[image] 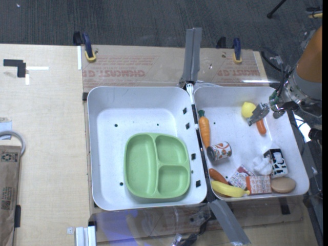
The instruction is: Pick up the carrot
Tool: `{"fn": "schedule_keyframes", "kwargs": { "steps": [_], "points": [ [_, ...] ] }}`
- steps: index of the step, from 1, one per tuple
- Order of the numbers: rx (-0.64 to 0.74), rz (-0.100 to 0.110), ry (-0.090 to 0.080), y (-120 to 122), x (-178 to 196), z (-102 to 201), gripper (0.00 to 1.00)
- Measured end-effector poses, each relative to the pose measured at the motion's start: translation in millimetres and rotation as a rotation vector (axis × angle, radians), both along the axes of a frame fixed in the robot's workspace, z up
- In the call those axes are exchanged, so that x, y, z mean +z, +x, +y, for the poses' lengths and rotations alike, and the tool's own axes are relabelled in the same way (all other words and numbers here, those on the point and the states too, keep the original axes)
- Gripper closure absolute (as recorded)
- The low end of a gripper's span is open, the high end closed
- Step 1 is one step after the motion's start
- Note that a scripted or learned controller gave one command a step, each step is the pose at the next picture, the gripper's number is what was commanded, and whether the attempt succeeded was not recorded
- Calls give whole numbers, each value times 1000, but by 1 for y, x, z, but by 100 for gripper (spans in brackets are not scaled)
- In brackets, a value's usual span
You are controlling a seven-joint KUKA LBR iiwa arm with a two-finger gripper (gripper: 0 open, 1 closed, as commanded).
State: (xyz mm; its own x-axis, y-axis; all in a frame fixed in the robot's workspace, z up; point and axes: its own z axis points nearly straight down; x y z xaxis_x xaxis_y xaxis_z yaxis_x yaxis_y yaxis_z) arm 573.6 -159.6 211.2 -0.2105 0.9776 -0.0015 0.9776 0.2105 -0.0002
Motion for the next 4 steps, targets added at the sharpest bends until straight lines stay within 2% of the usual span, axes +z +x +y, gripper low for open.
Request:
{"fn": "schedule_keyframes", "kwargs": {
  "steps": [1,2,3,4],
  "points": [
    [93,-16,-2,-48,-99,50,0],
    [-127,-37,8,-20,-102,49,0],
    [-191,0,1,-11,-120,63,0],
    [-263,2,1,-13,-120,65,0]
  ]
}}
